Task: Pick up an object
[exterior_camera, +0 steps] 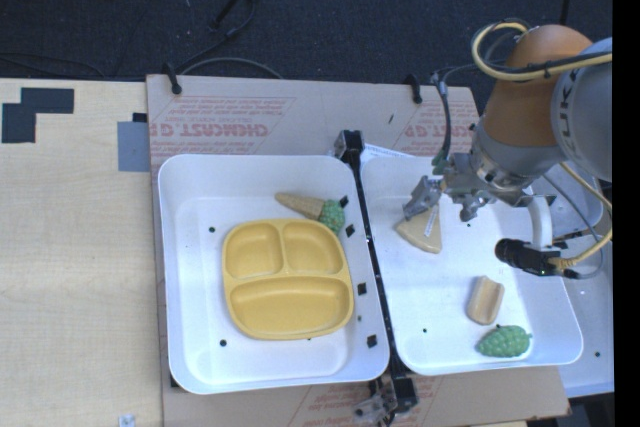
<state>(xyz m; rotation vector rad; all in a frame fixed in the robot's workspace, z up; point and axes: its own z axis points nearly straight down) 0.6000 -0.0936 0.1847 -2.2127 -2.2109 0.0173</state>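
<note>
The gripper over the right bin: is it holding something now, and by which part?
It cannot be told. The gripper sits at the top edge of the pale wedge, but no object shows clearly between its fingers.

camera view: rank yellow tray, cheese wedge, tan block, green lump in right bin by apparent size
1. yellow tray, by far the largest
2. cheese wedge
3. green lump and tan block: too alike to rank; the lump looks wider, the block taller. The gripper covers the wedge's top, so its full extent is unsure.

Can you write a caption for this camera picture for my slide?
Robot gripper hovers by a cheese wedge in the right bin; yellow tray waits left.
</note>
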